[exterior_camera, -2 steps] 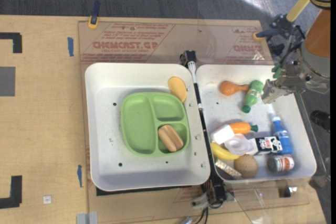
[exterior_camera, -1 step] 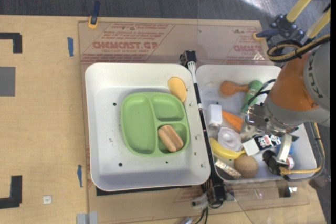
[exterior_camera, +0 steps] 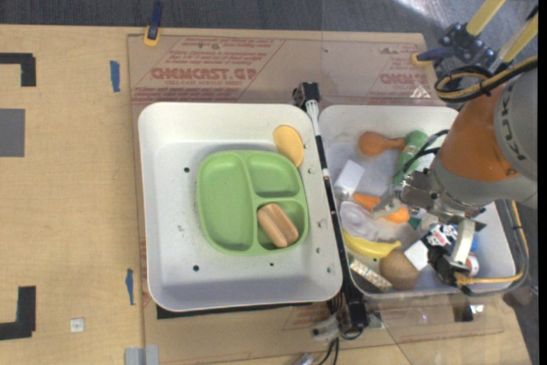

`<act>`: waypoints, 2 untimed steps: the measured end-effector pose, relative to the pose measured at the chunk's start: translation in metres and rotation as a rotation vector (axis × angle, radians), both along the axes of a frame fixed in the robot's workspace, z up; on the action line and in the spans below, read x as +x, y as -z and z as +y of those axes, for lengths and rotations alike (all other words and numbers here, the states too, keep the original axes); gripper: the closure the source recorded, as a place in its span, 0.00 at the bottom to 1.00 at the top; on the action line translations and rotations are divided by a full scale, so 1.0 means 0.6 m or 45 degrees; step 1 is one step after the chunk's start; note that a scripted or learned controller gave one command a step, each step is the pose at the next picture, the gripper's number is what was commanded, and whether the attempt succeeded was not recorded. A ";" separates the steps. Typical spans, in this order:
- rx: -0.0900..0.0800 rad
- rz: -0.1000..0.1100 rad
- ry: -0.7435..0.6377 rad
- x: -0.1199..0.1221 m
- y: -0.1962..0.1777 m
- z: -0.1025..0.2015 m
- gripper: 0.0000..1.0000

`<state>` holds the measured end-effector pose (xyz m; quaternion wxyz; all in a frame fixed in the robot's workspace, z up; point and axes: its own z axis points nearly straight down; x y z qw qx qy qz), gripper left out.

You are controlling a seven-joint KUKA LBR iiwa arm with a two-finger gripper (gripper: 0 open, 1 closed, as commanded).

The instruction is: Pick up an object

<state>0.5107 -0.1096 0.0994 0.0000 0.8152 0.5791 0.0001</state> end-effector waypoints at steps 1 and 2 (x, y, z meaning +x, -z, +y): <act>-0.002 -0.002 -0.002 0.001 -0.016 0.000 1.00; -0.001 -0.001 0.000 0.001 -0.015 0.000 0.00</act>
